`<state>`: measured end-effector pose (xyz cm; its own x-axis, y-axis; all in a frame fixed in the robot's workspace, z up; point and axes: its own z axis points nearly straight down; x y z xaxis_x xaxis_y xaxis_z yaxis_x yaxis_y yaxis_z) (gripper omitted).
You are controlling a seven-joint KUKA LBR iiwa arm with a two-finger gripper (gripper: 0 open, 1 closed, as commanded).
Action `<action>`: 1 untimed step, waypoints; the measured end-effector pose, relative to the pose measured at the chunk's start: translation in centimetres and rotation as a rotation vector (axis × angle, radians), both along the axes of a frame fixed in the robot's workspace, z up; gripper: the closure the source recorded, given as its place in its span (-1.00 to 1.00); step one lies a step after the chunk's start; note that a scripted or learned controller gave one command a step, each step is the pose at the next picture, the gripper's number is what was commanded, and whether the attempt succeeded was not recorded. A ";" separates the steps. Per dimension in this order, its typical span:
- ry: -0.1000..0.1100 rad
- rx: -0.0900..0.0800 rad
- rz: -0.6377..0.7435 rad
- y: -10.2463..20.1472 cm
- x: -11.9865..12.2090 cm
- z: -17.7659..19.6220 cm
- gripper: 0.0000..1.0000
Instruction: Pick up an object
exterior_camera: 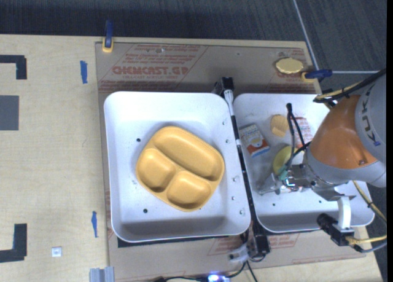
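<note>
Item one, the left bin (116, 152): you have a yellow three-part tray (178, 167) lying upside down near its middle, well apart from the arm. Item two, the right bin (258, 105): a small red and white packet (253, 139) toward its left wall, a pale yellow lump (279, 125) farther back, and a yellow-green banana-like piece (282, 158) between them and the arm. Item three, the tool (276, 184): you see it low over the right bin's floor, reaching in from the right under the orange band; whether it is released or clenched cannot be told. Relation to note: the yellow-green piece lies just beyond the tool tip, toward the back, its long axis running roughly front to back, slightly tilted. You would judge it the nearest candidate.
</note>
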<state>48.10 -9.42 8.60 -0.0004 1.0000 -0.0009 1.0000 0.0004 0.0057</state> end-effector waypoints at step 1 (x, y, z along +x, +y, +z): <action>0.000 0.001 0.001 -0.1 0.0 0.0 -1.00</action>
<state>48.11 -9.47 8.60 -0.0011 1.0000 0.0002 1.0000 0.0011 0.0052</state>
